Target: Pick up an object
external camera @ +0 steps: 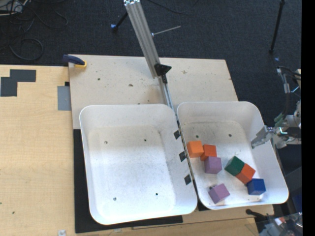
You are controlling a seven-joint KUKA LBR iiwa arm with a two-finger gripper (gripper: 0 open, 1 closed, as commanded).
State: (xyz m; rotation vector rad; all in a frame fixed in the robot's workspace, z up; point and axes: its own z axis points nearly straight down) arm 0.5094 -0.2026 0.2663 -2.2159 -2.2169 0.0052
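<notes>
- Though speckled with dark marks, pale all over: bench (147,77), carrying both bins side by side.
- Taking up the bench's near left part: left bin (81,116), white and shallow, dotted with grime.
- Touching it along the shared rim: right bin (216,103), holding all seven blocks in its near half.
- Slanting from the bench's far edge down to the gap between the bins: aluminium rail (142,28).
- Hanging at the right bin's right rim, partly beyond it: gripper (275,134), above the wall and apart from every block; open or closed, impossible to tell.
- Near the shared rim: orange block (195,148), touching a red block (210,151), with a purple block (213,165) just below them.
- Toward the near right corner: green block (235,165) against an orange-red block (246,173), then a blue block (256,186).
- Close to the near rim: second purple block (218,192), alone.
- At the bench's far left corner: small blue clamp (74,60).
</notes>
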